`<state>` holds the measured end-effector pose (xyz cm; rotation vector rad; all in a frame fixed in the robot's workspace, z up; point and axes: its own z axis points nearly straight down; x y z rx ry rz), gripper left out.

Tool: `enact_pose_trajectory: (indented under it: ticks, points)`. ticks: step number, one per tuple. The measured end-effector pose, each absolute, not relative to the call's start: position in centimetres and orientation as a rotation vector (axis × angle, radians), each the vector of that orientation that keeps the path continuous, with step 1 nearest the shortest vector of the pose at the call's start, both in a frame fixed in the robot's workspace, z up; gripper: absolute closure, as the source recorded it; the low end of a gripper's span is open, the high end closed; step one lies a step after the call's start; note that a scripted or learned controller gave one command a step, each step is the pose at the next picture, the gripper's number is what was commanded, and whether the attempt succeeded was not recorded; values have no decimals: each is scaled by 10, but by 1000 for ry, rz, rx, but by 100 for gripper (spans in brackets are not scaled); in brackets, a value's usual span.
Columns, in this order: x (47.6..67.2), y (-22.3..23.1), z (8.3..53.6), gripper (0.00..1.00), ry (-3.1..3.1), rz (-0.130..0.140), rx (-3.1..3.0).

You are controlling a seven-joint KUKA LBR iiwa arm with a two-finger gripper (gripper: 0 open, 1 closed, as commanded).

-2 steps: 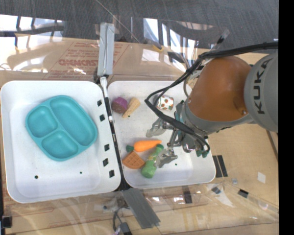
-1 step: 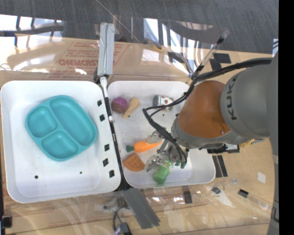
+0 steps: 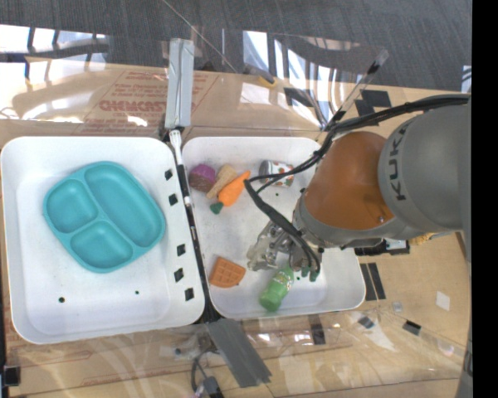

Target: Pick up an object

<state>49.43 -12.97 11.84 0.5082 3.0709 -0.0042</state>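
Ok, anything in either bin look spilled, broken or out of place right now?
Nothing stands out. The teal divided plate lies flat in the left bin. In the right bin, the toy carrot, purple piece, waffle and green bottle lie loose but inside the walls, with the gripper low over them.
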Motion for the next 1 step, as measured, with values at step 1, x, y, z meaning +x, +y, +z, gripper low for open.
enact_pose_trajectory:
  ticks: [1]
  points:
    - [519,-94,93,100,3086,1,573]
